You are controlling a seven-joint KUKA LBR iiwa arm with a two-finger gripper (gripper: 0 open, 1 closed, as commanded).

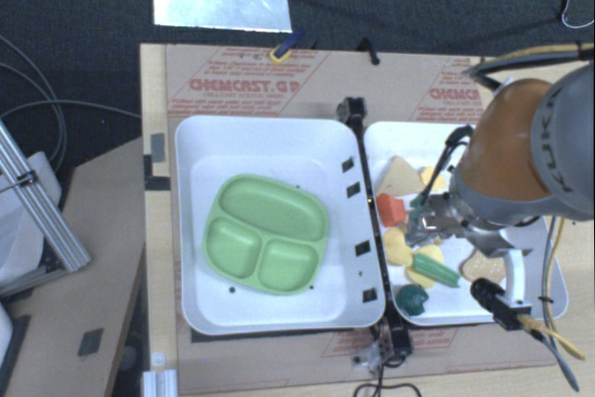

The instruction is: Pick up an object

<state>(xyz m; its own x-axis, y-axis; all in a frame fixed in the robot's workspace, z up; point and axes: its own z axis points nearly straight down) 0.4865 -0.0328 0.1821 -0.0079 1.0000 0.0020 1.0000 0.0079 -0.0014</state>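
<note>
Closest to the lens comes my own bulk: my arm (pixel 530 153), grey with its orange band, reaches in from the right and hangs over the right bin (pixel 409 137), wrist bent down toward the pile of toy food. My pincer (pixel 429 220) sits low among those pieces, but its tips are lost against the clutter, so I cannot tell how wide it stands or whether it has anything.

Just left of my pincer lies a red piece (pixel 390 210); just beyond it, a tan wedge (pixel 400 174). Below it rest a yellow piece (pixel 398 246), a green vegetable (pixel 434 271) and a dark green lump (pixel 412 297). Well off to the left, in the left bin (pixel 200 139), sits a green divided plate (pixel 266 234).
</note>
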